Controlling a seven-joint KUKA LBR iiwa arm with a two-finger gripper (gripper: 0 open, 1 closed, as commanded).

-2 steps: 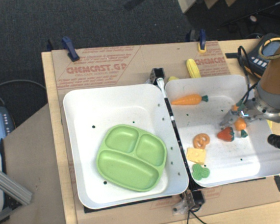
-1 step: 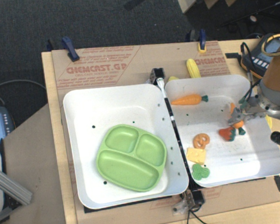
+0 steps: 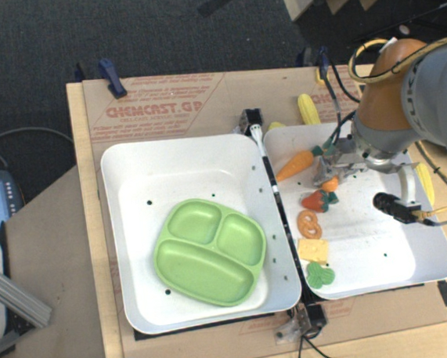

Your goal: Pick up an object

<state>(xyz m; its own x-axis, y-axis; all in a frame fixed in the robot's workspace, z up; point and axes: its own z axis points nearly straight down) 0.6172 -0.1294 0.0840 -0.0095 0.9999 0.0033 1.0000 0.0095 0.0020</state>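
My gripper (image 3: 326, 171) is low in the right bin (image 3: 389, 264), near its upper left part, with the grey arm and its orange band reaching in from the right. A small orange piece (image 3: 331, 184) lies right under the gripper's tip; whether it is held I cannot tell. An orange toy carrot (image 3: 294, 164) lies just left of the gripper. Below it sit a red toy fruit with a green top (image 3: 314, 200), a brown pretzel (image 3: 309, 223), a yellow cheese slice (image 3: 313, 249) and a green leafy piece (image 3: 319, 275).
The left bin (image 3: 129, 183) holds a green divided plate (image 3: 209, 251). A yellow corn-like toy (image 3: 308, 109) lies on the board behind the right bin. A black divider (image 3: 269, 179) runs between the bins. The toys line the right bin's left side.
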